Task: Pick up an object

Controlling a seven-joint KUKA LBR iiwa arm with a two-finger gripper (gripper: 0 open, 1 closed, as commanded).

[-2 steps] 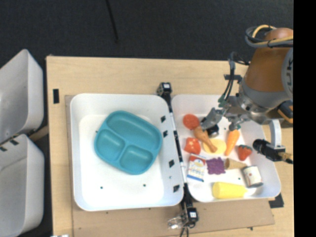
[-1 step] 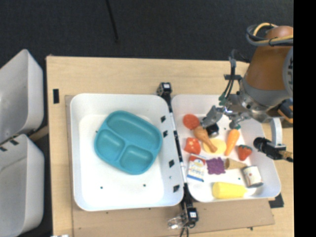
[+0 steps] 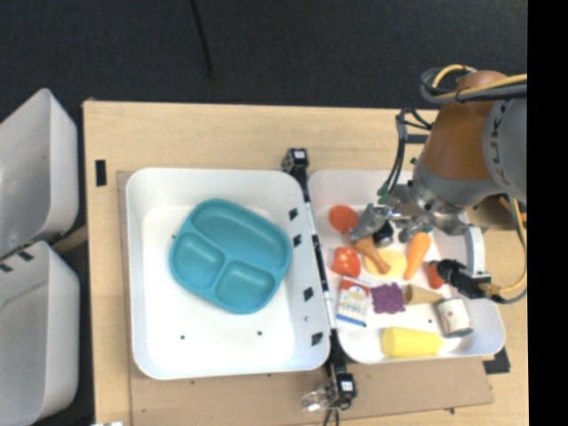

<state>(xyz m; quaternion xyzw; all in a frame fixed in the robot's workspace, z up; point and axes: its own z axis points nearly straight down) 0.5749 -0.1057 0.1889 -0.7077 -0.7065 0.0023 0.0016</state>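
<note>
Hand (image 3: 373, 226) hovers low just above a small orange carrot (image 3: 374, 257).

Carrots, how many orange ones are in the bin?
2. One carrot stands nearly upright beside the gripper; another carrot lies slanted just below it. The arm may hide more.

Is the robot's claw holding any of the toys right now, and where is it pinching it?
It cannot be told. The gripper hangs low over the right bin, just above a small orange carrot, but the view doesn't show anything between its fingers.
</note>
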